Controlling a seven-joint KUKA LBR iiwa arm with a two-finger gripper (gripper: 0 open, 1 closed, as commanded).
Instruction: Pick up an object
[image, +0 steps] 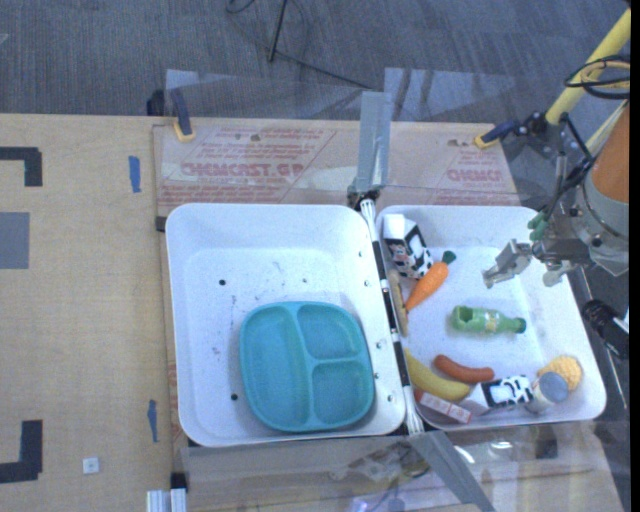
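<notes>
Gripper (528, 262) position: above the upper right part of the right bin (590, 340), with two fingers visibly spread apart and nothing between them. One finger (503, 263) points toward the bin centre; the other (553, 274) sits closer to the arm's wrist.

Task status: no object is lifted. Judged from this view, the approach is under way and the descent, closure and lift all remain.

Candidate object: the task names no particular item. The nearest is the green bottle (485, 320), lying on its side on the bin floor just below the gripper in the view, cap end toward the right. It is translucent green with a paler label zone, and lies apart from its neighbours, which suggests room for the fingers on both sides.

Surrounding items, working outward:
- Toy carrot (426, 284), orange with a green top, left of the bottle and tilted against the dividing wall.
- Black-and-white cow-patterned item (408, 250) in the upper left corner.
- Sausage (463, 369), reddish, below the bottle.
- Banana (433, 379), yellow, touching the sausage at lower left.
- Second black-and-white item (510, 391) and a yellow corn-like piece (563, 373) at the lower right; their exact contact cannot be told.

Left bin (200, 250): holds a teal divided plate (306, 365) with three compartments, well apart from the gripper
</notes>
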